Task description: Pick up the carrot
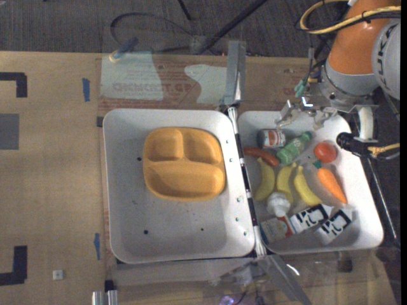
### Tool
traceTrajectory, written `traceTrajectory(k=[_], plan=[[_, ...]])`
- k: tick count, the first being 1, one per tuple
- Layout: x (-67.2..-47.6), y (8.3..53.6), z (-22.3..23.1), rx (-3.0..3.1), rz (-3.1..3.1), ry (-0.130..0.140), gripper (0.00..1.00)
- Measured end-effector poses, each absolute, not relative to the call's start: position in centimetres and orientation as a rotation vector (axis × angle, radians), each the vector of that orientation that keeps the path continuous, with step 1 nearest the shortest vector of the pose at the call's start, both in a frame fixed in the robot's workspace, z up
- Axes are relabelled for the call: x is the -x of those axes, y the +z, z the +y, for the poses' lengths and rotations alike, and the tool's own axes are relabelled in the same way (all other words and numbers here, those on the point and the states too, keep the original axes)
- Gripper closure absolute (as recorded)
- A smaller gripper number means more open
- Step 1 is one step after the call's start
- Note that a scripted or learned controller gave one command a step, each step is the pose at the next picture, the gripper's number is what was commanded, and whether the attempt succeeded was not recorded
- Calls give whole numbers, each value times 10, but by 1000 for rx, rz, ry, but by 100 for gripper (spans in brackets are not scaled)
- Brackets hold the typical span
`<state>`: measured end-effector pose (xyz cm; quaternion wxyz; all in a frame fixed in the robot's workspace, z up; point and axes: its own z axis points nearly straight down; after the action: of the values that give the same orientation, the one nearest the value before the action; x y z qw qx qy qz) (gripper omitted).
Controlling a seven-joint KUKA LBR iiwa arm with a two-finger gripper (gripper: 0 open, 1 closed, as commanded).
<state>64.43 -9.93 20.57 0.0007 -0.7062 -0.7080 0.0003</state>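
The carrot (331, 184) is orange and tapered, lying in the right bin (372, 224) near its right side, pointing toward the front right. My gripper (305, 112) hangs over the bin's back edge, well behind the carrot and apart from it. Its fingers are spread with nothing between them.
Around the carrot lie a tomato (325, 151), two bananas (304, 188), a green bottle (294, 149), a small can (272, 138), a red sausage (262, 155) and milk cartons (318, 219). The left bin (121, 221) holds a yellow divided plate (184, 162).
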Motion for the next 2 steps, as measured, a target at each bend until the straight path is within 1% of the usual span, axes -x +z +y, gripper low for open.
traceTrajectory(k=[1, 2], plan=[[-664, 195, -65, 2569, -1811, -2, 0], [-600, 204, -145, 2407, -2016, 2, 0]])
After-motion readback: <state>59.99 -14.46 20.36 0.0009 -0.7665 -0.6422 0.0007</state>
